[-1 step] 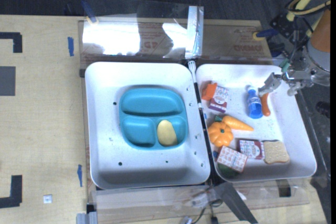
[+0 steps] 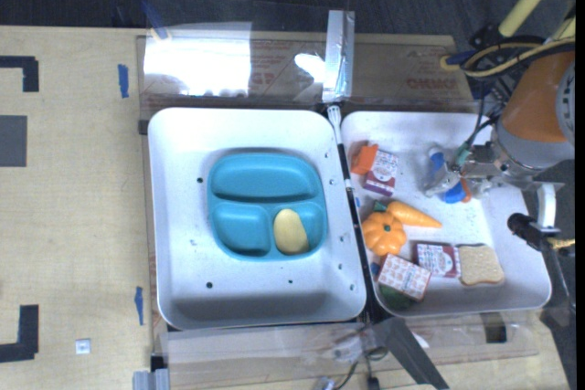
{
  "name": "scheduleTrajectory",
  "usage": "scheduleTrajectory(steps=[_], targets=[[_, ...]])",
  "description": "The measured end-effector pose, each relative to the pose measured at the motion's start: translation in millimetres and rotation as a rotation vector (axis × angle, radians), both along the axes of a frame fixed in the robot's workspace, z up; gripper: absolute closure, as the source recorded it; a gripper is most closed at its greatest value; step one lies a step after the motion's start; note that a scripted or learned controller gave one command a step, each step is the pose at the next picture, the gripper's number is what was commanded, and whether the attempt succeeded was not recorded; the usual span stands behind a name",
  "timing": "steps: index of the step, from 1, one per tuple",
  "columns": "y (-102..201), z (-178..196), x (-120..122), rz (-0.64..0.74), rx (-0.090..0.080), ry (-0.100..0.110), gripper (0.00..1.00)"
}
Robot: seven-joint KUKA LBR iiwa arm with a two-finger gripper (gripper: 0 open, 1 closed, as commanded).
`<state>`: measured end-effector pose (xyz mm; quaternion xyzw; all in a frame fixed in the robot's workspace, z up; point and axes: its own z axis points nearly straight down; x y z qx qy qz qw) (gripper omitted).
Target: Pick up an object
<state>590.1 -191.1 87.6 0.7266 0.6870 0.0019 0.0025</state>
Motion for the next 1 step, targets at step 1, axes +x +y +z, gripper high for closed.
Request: scheduleTrajectory(steps=[1], targets=[[1.0,10.5,1.1,0.002,0.000,-0.003,1.00]])
